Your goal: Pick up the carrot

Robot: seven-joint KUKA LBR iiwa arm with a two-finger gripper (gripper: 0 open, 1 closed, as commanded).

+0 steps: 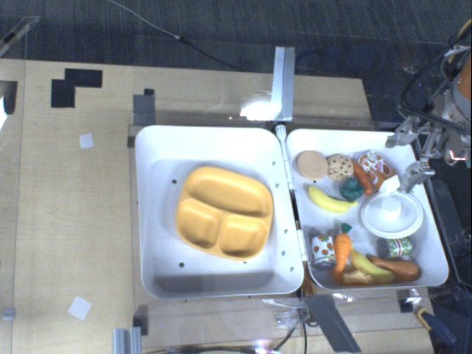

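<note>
We see the carrot (343, 248) lying near the front of the right bin (440, 251), wedged among a small patterned cup (321, 248), a banana (371, 265) and a sausage (399, 268), so we judge any grab will be crowded. The claw (414, 155) hovers over that bin's far right corner, well apart from the carrot, its fingers spread and holding nothing. The yellow divided tray (223, 212) has the left bin (158, 220) to itself.
</note>
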